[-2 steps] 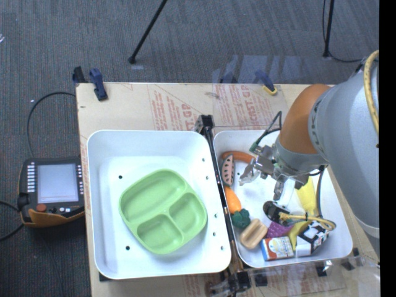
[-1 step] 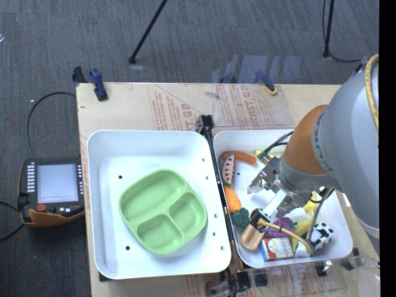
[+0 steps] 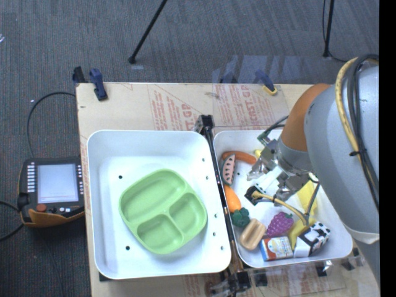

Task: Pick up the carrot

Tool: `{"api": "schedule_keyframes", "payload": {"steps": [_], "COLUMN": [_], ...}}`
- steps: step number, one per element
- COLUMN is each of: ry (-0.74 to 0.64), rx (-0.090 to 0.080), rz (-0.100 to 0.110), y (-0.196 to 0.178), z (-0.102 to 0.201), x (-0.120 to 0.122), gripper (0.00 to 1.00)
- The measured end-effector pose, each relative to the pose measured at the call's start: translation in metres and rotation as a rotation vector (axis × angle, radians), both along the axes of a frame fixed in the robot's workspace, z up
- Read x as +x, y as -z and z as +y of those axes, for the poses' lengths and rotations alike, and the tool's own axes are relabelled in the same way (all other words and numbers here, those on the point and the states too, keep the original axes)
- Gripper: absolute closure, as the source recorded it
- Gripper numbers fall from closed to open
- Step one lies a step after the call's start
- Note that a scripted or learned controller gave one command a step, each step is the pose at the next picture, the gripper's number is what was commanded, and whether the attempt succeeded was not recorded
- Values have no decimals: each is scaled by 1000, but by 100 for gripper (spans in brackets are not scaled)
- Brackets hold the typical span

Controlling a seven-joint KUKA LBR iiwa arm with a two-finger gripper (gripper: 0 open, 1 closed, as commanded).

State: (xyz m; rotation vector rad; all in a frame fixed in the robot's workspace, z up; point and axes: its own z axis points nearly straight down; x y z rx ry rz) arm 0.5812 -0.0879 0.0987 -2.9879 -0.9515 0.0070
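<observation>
- Gripper (image 3: 267, 179) hangs low over the right bin (image 3: 341, 252), near the middle of it, with the grey arm (image 3: 346, 147) and its orange band reaching in from the right; whether it is spread or pressed together I cannot tell, as the wrist and cables blur the tip.
- Nothing shows as carried by it, so I judge the carrot not yet picked.
- The carrot (image 3: 232, 198) lies in the right bin against its left wall, orange body pointing up and away, green top (image 3: 239, 216) toward the near side.
- It sits just left of the gripper, close but apart; the tool is not over it.
- Close neighbours: a watermelon slice (image 3: 228, 167) just beyond the carrot, an orange sausage-like piece (image 3: 242, 156) behind that, a tan bread-like piece (image 3: 252, 233) just nearer than the green top, purple grapes (image 3: 279, 223) to the right.
- A small carton (image 3: 277, 248) and a black-and-white block (image 3: 315, 235) lie at the near edge; something yellow (image 3: 304, 197) lies under the arm.
- The left bin (image 3: 105, 166) holds a green divided plate (image 3: 163, 211), well apart from the action.
- Progress, as I judge it: the approach is partly made, the grasp is left. The gripper needs to shift left toward the bin wall, descend over the orange body, close, and lift.
- Risk: the wall and the crowding toys leave little room.
</observation>
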Motion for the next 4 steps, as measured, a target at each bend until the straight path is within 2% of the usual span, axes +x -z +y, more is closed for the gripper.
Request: {"api": "schedule_keyframes", "payload": {"steps": [1, 2, 3, 4], "ry": [223, 154, 221, 420], "rx": [-1, 0, -2, -1], "rz": [-6, 6, 4, 11], "y": [-91, -87, -54, -20], "z": [16, 28, 9, 6], "x": [45, -60, 15, -92], "gripper": [0, 0, 0, 0]}}
